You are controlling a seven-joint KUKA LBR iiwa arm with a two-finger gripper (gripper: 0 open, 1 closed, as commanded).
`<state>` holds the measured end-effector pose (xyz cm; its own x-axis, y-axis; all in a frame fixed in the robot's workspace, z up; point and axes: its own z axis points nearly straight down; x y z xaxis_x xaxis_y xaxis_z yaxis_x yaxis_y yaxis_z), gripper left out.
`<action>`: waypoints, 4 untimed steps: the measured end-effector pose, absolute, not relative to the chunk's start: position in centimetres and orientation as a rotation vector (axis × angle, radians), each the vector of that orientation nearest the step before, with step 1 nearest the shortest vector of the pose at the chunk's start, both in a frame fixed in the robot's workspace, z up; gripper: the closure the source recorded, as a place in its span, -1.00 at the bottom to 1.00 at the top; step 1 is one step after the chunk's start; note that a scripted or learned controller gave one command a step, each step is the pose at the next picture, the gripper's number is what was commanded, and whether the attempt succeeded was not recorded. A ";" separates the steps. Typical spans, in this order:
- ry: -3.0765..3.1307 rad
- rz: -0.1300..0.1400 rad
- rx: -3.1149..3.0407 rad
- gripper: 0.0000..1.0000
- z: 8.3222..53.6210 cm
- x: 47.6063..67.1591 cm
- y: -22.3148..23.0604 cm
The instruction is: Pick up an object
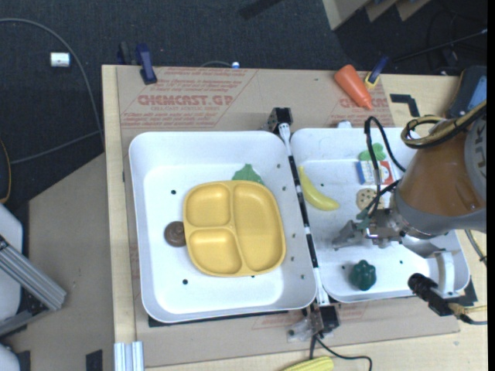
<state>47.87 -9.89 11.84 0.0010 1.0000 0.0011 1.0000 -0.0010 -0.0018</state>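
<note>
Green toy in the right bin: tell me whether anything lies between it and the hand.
Nothing visible does. The hand hangs over bare bin floor in the right bin, and the green toy lies just below and to its right in the view. The banana sits farther up, away from that gap.

Yellow divided plate (233, 229) in left bin (147, 207), banana (315, 193) and green object (362, 274) in right bin (329, 141), end effector (346, 238) at frame centre-right between them

Bench (193, 99): covered with printed brown cardboard.
Left bin (151, 207): set on it.
Right bin (332, 149): placed just beside.
Orange carrot-shaped toy (353, 86): laid near the far edge.
</note>
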 end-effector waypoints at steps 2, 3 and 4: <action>-2.223 -0.001 -2.222 -1.00 8.5 52.3 -12.9; -2.224 -0.001 -2.223 -1.00 12.3 59.1 -16.6; -2.231 -0.008 -2.225 -1.00 9.0 67.0 -16.7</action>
<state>66.99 -16.69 9.01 -0.0027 1.0000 -0.0031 0.9999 0.0028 0.0102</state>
